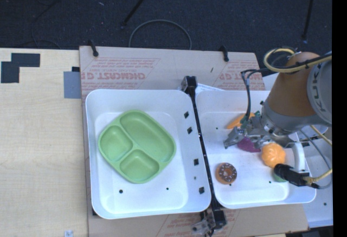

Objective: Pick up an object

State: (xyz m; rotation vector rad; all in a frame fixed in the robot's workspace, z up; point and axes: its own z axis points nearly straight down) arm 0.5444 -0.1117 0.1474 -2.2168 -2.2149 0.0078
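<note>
Where print shows: red mirrored lettering on the cardboard sheet (pixel 142 70) under the bins, too reversed and faint to read with confidence; partial dark letters on the arm's grey casing at far right, cut off.
Arm: the grey arm (pixel 298 95) with its orange band reaches in from the right and leans down over the right bin (pixel 255 198).
End effector: the end effector (pixel 236 138) sits low in the right bin's middle, pointing left; whether it is open or closed cannot be told.
Objects in right bin: an orange ball (pixel 272 154) right of centre; a purple item (pixel 249 145) just beside the end effector; a chocolate sprinkled doughnut (pixel 226 173) nearer the front; a small orange piece (pixel 236 121) behind.
Left bin: the left bin (pixel 108 198) carries a green divided plate (pixel 136 145).
Counter: pale wood counter (pixel 38 149) at left.
</note>
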